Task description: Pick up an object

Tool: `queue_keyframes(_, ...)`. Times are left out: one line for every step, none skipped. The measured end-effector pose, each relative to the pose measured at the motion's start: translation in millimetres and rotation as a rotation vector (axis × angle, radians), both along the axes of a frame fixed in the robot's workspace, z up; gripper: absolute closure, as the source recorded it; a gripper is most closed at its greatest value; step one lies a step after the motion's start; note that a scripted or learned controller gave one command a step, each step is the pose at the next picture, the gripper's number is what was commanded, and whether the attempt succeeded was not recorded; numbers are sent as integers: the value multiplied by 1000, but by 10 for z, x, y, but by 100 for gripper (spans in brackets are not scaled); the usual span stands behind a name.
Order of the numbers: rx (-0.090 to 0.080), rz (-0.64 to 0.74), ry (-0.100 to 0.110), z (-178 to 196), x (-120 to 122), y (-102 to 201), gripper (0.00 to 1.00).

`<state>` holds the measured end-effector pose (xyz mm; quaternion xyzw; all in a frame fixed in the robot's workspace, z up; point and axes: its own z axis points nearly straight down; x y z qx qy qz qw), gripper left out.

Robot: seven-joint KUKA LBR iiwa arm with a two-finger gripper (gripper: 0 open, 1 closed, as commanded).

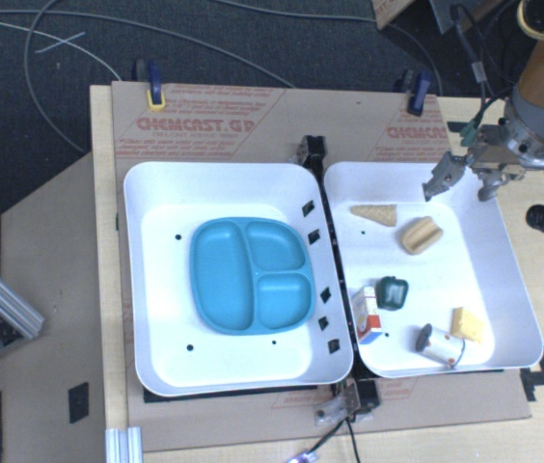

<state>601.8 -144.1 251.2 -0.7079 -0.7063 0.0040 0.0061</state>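
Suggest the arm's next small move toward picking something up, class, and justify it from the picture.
Probably lower the tool toward the tan roll. The tool hangs above the right bin's far edge with nothing in it, and the roll lies close by, apart from the other items.

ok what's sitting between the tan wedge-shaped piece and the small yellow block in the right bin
In the camera view, a tan bread-roll-shaped piece lies between the tan wedge and the yellow block; the remainder is bare white bin floor.
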Motion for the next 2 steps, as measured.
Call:
queue_keyframes(-2, 3, -13, 76, 23, 4, 0)
queue_keyframes(-2, 2, -9, -360, 36, -46, 0)
